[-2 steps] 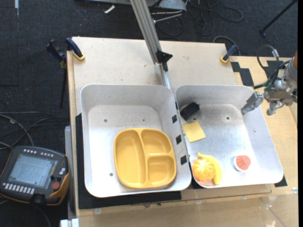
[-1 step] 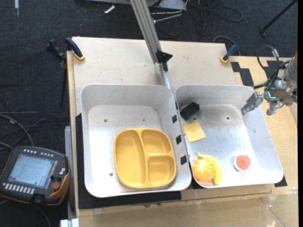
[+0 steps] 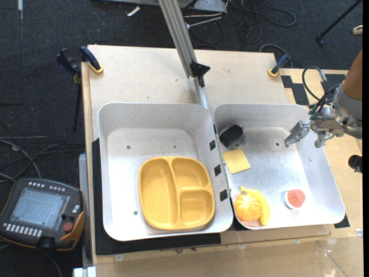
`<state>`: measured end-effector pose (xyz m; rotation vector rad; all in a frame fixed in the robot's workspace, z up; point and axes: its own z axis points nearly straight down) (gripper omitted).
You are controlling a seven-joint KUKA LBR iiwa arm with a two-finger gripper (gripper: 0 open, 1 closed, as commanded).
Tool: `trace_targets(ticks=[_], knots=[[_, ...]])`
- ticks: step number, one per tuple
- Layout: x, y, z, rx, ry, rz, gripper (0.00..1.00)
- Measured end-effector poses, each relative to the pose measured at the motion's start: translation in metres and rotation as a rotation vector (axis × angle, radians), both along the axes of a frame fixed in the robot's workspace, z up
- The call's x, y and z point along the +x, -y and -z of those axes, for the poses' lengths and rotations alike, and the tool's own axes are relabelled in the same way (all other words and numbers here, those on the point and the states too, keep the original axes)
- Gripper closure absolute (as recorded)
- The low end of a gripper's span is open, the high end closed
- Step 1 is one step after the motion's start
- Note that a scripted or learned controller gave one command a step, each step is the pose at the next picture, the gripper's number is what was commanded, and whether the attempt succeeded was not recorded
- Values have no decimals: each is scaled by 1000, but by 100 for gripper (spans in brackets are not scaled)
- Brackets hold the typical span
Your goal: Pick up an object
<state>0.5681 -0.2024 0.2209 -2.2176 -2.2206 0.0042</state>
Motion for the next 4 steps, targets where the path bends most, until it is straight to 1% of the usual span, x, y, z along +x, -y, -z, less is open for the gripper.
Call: trace_targets(ticks=[1, 2, 3, 4], knots=[[-1, 6, 62, 1, -2, 2, 0], [-1, 4, 127, 1, 0, 1, 0], [0, 5, 112, -2, 6, 1, 100], [-1, 2, 69, -2, 9, -1, 100]])
